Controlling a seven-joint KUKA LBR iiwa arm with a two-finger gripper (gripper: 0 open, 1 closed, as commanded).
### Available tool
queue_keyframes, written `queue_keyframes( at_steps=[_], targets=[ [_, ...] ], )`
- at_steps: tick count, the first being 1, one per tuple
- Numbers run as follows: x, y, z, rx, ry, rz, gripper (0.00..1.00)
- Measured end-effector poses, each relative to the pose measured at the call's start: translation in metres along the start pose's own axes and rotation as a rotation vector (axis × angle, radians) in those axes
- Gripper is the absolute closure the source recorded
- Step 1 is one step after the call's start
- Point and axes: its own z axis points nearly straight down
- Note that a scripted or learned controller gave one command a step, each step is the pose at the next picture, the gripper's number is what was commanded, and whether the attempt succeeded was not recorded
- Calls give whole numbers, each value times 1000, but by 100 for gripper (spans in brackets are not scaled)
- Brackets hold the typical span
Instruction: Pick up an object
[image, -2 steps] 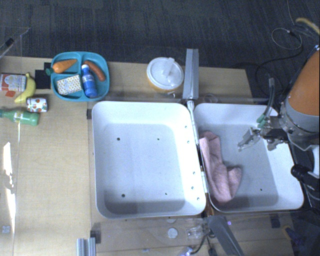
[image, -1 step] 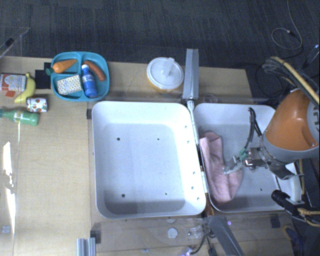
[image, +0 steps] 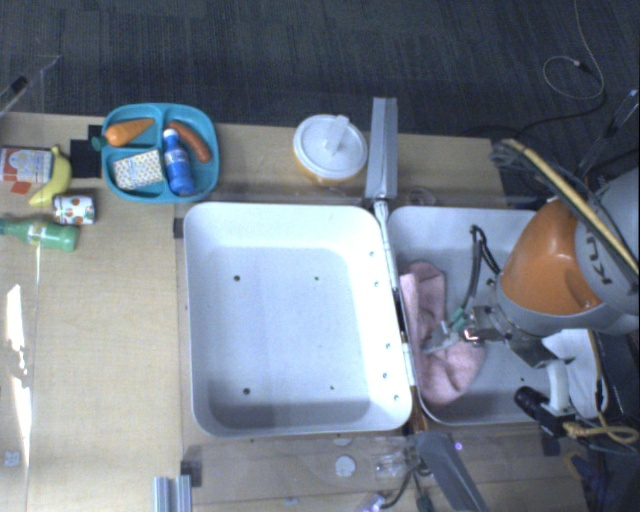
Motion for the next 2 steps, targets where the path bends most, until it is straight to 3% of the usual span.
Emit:
queue_keyframes(
  at_steps=[1, 2],
  targets=[
    [1, 4, -12, -10, -2, -2, 100],
    [16, 62, -92, 13, 4, -175, 100]
  ],
)
